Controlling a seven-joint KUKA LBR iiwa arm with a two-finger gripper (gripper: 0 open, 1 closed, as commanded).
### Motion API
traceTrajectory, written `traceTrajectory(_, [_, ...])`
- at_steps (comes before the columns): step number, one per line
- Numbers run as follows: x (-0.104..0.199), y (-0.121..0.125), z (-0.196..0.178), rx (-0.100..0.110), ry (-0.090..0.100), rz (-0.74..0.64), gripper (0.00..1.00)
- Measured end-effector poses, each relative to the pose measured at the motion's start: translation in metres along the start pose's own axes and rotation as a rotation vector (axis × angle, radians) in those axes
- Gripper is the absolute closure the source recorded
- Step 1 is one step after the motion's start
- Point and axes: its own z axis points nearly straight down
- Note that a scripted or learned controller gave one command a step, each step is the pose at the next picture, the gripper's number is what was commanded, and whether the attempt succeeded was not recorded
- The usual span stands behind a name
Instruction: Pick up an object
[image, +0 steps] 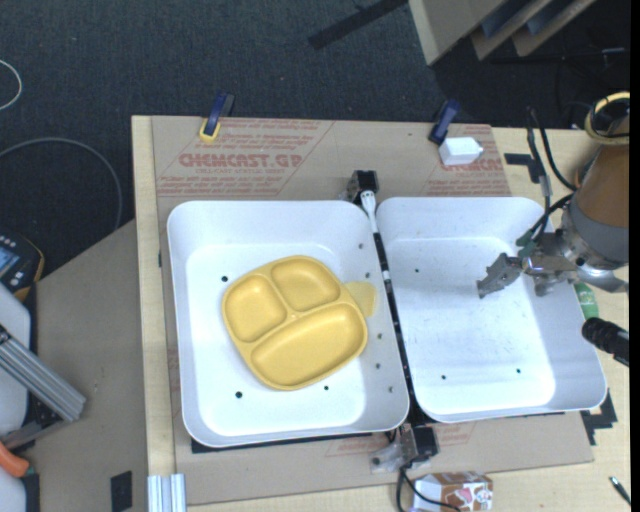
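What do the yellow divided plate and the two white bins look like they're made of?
Yellow divided plate: probably molded plastic, smooth with a soft sheen and rounded compartment walls. Left bin and right bin: likely thin formed plastic, glossy white, with rounded corners and dark speckles.

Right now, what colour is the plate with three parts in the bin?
Yellow. The divided plate shows clearly in the camera view, in the left bin.

Likely lab, clamped bench board (300, 150), cables (60, 160)
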Motion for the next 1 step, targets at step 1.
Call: traceTrajectory(1, [0.0664,-0.0274,-0.0811,-0.009,0.001,-0.008,0.0])
